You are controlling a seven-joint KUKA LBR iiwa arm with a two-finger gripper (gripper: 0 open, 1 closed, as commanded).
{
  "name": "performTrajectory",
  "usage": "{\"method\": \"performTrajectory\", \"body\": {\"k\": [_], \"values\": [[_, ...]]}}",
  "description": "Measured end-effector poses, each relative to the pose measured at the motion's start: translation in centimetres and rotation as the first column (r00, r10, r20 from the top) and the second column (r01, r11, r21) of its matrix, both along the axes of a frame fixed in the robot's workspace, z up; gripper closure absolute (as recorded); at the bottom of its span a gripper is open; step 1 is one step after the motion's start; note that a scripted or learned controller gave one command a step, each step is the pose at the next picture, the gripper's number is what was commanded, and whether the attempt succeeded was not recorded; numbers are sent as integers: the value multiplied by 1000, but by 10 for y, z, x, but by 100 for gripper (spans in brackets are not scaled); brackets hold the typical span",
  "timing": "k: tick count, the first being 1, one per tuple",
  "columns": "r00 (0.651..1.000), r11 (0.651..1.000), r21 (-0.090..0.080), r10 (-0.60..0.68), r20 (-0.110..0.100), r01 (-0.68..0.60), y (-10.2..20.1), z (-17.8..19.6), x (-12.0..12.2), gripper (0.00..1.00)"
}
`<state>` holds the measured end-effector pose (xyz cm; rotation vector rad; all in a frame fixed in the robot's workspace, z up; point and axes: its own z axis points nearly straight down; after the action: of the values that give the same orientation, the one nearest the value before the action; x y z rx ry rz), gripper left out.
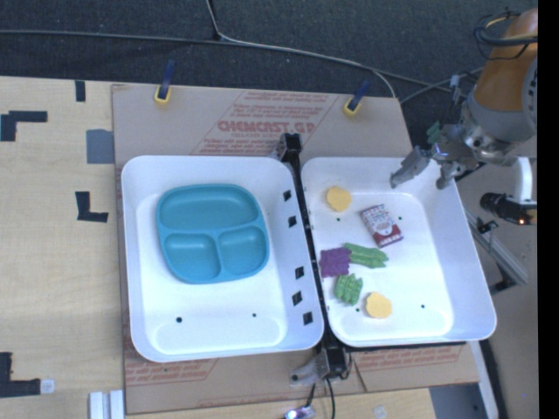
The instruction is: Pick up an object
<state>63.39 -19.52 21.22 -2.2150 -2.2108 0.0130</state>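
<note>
Gripper [429,173] above right bin's [454,260] far corner, fingers [405,175] spread apart, holding nothing; yellow disc [339,199] and red packet [381,225] lie below.

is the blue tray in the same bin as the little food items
No, the blue divided tray lies in the left bin, while the small items such as the red packet lie in the right bin.

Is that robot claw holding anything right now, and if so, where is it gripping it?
Nothing is held. The gripper hangs open over the right bin's far corner, with no object between its fingers.
</note>
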Motion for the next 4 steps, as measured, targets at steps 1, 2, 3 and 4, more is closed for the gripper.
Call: {"method": "performTrajectory", "body": {"k": [1,2,3,4], "values": [[1000,1000,-3,3,13,-3,0,8,3,0],[1000,1000,-2,4,10,-4,6,-49,10,0],[1000,1000,-3,3,8,-3,2,-95,8,0],[1000,1000,-5,4,18,-4,2,-127,9,0]]}}
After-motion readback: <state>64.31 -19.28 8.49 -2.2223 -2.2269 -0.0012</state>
